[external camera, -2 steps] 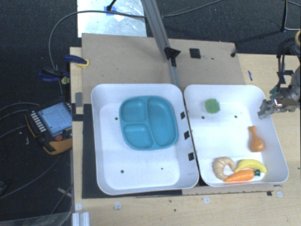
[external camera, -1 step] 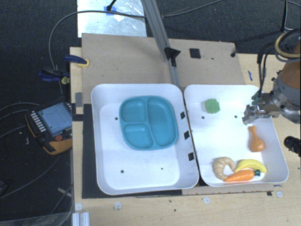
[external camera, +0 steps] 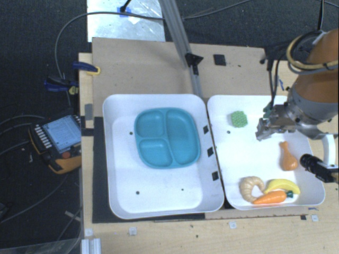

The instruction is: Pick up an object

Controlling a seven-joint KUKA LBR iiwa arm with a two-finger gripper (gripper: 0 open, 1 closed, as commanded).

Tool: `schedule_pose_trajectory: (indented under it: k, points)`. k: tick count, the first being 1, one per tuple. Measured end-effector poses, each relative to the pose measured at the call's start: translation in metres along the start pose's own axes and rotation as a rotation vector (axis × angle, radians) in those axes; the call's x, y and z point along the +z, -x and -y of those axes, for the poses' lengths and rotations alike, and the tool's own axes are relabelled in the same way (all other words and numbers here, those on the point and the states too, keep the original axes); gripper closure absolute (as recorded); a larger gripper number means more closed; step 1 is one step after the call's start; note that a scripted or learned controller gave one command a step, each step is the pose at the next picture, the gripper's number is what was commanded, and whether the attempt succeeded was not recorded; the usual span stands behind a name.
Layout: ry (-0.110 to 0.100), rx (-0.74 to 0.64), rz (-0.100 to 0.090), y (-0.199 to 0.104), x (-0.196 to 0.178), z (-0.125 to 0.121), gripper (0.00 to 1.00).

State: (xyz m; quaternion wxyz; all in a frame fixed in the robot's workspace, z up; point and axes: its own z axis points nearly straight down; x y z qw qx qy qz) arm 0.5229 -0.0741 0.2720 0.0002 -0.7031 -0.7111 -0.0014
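Observation:
The right bin (external camera: 233, 157) holds a green knobbly toy (external camera: 239, 119) near its back, an orange-brown drumstick (external camera: 287, 157) at the right, and a beige croissant (external camera: 250, 186), a yellow banana (external camera: 283, 185) and an orange carrot (external camera: 270, 197) together at the front right. My gripper (external camera: 266, 129) hangs over the bin's right half, between the green toy and the drumstick, a little left of the drumstick's top. I see nothing between its fingers.
The left bin (external camera: 119, 157) holds a blue divided plate (external camera: 166, 137). A slanted metal pole (external camera: 180, 36) crosses the bench behind the bins. Cables and a handheld pendant (external camera: 57, 142) lie off the bench to the left.

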Motion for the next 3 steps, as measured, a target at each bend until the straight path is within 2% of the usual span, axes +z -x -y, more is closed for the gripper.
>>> schedule_pose_trajectory:
  k: [1,3]
  points:
    - [0.000,0.001,0.000,-0.044,0.007,-0.002,1.00]
    - [-0.001,0.001,-0.001,-0.156,0.016,0.016,1.00]
